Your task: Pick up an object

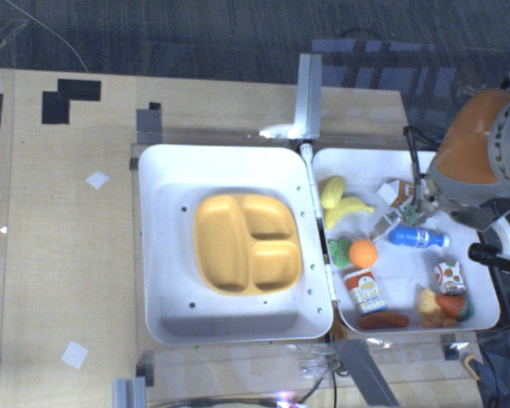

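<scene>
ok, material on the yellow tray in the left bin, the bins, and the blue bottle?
Yellow tray: looks like moulded plastic, matte, with soft rounded compartment edges and even colour. Bins, e.g. the left bin: smooth white plastic by the look, slight sheen, rounded corners; could be coated metal. Blue bottle: probably glossy plastic, with a bright highlight along its side; too small to be sure.

Pale wooden bench top (59,253) with black tape patches (70,99), dark grey carpet floor (195,15) beyond — even, soft light
</scene>
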You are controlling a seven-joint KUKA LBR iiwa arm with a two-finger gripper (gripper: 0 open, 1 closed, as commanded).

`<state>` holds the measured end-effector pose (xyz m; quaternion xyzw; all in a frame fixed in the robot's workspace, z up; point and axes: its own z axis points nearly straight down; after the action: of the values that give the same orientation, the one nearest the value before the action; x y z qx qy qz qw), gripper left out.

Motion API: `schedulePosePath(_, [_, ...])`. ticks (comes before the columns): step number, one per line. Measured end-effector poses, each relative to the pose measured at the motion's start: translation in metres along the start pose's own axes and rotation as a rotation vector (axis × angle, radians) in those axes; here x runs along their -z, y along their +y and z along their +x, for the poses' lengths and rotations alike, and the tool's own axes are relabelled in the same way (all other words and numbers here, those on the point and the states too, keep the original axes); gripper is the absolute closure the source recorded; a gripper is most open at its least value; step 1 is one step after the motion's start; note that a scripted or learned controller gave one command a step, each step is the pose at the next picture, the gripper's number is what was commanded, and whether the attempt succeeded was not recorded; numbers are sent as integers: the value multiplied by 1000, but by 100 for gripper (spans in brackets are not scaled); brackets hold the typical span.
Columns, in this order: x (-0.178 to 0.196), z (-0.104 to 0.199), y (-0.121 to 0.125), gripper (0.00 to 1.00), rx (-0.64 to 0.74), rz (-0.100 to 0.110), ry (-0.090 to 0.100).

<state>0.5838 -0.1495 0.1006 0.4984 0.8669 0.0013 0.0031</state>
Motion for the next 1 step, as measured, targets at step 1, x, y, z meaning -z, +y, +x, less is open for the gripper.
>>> schedulePosePath(1, [71, 37, -13, 0, -99, -4, -3])
